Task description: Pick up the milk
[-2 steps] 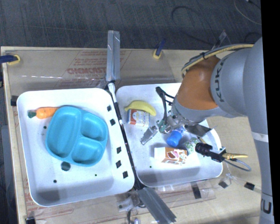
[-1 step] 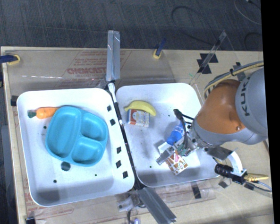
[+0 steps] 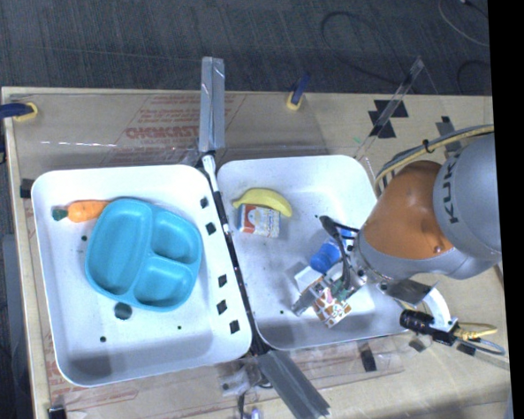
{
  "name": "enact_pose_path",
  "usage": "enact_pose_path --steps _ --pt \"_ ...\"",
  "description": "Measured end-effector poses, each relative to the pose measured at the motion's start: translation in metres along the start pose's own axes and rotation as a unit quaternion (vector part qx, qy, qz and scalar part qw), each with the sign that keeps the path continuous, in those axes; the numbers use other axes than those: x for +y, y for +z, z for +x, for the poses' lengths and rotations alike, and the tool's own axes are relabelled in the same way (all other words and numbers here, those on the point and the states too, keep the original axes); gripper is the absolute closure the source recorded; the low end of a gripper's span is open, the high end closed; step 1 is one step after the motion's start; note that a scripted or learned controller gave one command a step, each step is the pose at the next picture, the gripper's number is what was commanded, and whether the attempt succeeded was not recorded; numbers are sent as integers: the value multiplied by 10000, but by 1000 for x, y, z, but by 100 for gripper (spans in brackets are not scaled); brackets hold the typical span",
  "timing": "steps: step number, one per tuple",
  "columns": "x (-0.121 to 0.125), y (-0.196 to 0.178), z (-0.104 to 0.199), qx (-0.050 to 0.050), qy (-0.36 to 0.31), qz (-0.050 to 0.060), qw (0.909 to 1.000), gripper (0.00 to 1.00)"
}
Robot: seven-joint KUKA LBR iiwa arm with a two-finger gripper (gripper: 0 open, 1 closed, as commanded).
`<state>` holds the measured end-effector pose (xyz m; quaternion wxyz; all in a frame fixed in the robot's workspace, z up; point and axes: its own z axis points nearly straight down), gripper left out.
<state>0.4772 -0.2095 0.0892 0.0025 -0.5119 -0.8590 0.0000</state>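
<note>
The approach step of the pick is judged to be in hand: the end effector [image 3: 333,293] is lowered into the right bin [image 3: 348,177], close over a small patterned carton [image 3: 330,306] with a blue item [image 3: 325,259] just beside it. Whether the end effector is open or closed cannot be told, because the wrist covers it from above, and nothing is seen to be gripped.

The milk [image 3: 259,220] is taken to be the small white and red carton that lies on its side in the upper left part of the right bin, touching or just under the banana [image 3: 263,200]. It is well apart from the end effector. For the next move, a shift toward the upper left of this bin is probably called for, and then a descent onto the carton without the banana being caught.

In the left bin [image 3: 67,349], a blue divided plate [image 3: 145,253] is placed, with an orange carrot [image 3: 87,209] at its upper left edge and a small dark round item [image 3: 122,311] just below it
</note>
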Motion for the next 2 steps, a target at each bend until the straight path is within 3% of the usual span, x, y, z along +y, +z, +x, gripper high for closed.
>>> enact_pose_path --steps 1,2 --pt "0 -8 -1 14 -6 11 10000 100" --pt "34 -79 63 -1 -338 7 9994 100"
